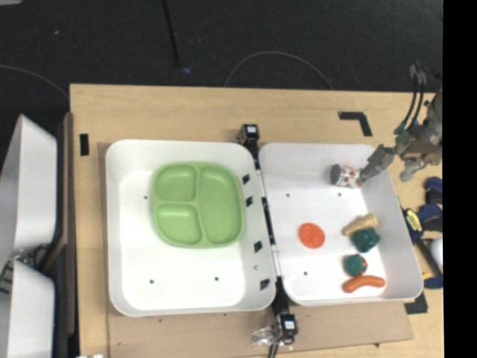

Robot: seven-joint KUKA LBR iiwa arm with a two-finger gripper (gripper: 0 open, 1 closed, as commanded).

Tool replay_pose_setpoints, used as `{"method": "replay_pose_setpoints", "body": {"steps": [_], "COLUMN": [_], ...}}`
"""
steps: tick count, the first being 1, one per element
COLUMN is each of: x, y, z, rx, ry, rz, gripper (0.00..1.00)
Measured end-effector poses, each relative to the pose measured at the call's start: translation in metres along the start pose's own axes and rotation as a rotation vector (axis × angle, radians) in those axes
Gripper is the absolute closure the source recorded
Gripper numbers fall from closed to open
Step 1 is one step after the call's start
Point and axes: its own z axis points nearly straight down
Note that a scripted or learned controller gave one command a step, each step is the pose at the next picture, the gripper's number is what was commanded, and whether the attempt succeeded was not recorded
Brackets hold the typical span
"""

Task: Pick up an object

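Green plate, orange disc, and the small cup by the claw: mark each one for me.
green plate [199,203], camera view, on the divider between its compartments.
orange disc [312,235], camera view, on its centre.
small cup [344,175], camera view, on its side.

The gripper [393,162] sits at the right edge of the camera view, fingers spread apart and pointing down and to the left. One finger [375,162] extends left; the other lies right of it. Nothing between them.

In the right bin lay a small cup [343,175] on its side, an orange disc [312,235], a tan cone [361,224], two green lumps [366,239] and an orange sausage [364,283].
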Motion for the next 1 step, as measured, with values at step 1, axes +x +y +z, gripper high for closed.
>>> {"method": "replay_pose_setpoints", "body": {"steps": [1], "x": [0.0006], "y": [0.0018], "z": [-0.0067], "rx": [-0.011], "ry": [-0.003], "rz": [-0.004], "gripper": [0.00]}}
